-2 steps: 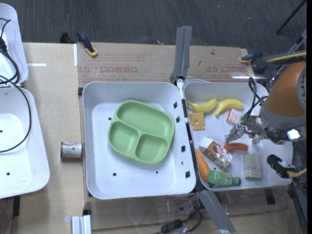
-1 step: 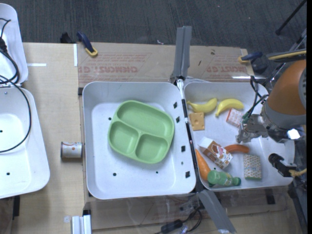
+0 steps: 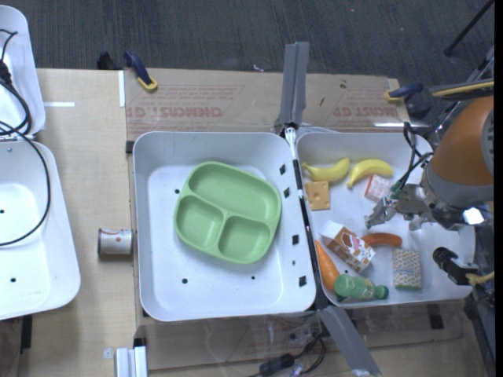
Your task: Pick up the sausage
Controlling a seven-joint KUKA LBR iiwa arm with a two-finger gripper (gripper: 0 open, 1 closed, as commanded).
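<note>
The sausage (image 3: pixel 383 239), a short reddish-brown link, lies on the floor of the right bin (image 3: pixel 346 141), just right of a small carton (image 3: pixel 350 248). My gripper (image 3: pixel 383 212) reaches in from the right and hangs just above and behind the sausage, its fingers pointing down and left. It is open, with nothing between the fingers. The sausage lies free, apart from the gripper.
The right bin also holds two bananas (image 3: pixel 327 170) (image 3: pixel 369 169), a square cracker (image 3: pixel 317 195), a pink packet (image 3: pixel 377 187), a carrot (image 3: pixel 326 263), a green bottle (image 3: pixel 357 287) and a speckled block (image 3: pixel 406 269). The left bin (image 3: pixel 157 273) holds a green divided plate (image 3: pixel 227 210).
</note>
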